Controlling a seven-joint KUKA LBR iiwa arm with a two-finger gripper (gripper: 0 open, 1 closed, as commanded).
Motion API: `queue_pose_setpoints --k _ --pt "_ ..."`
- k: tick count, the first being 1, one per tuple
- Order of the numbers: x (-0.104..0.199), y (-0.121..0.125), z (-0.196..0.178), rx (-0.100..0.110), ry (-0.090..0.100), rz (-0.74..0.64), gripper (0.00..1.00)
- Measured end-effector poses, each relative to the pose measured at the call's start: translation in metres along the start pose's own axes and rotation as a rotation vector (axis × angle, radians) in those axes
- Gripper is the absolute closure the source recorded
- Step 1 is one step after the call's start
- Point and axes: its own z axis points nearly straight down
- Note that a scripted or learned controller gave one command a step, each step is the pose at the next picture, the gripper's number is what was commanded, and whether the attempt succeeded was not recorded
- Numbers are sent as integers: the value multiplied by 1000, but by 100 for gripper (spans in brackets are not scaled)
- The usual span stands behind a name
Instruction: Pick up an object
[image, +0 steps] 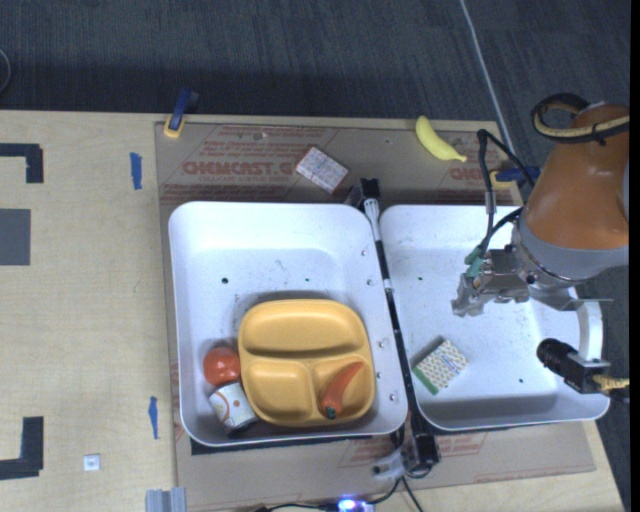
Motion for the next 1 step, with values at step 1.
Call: queue_pose_setpoints --k 1 --pt "-21 -22 15 0 0 0 100"
